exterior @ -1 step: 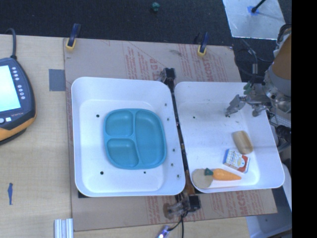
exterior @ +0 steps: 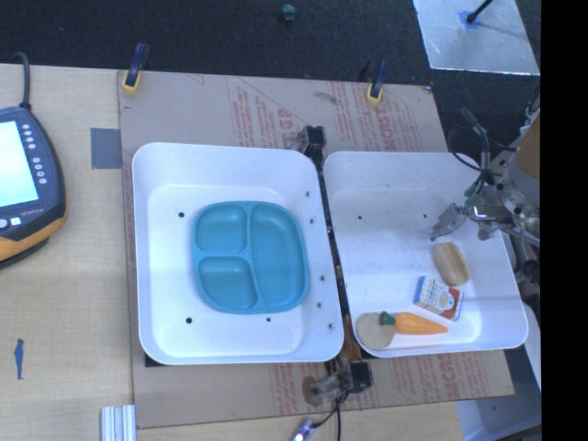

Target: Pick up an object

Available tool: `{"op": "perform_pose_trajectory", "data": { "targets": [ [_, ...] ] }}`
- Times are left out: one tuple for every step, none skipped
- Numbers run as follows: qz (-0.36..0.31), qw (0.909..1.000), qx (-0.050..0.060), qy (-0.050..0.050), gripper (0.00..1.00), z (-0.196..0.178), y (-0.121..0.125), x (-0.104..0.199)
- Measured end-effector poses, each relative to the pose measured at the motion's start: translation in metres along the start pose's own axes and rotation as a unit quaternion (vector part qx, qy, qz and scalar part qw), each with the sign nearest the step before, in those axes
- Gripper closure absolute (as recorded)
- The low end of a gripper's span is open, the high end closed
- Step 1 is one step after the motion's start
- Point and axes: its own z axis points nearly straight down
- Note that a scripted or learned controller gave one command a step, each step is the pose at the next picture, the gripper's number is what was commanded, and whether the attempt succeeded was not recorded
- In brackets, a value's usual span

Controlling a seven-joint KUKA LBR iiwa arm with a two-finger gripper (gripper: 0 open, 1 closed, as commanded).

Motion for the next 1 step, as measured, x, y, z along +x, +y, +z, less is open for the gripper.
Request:
{"op": "perform_pose_trajectory", "data": {
  "targets": [
    [-0.001, 1.0000, 0.000, 0.000, 0.00, 0.0332, -0.0279, -0.0015]
  ]
}}
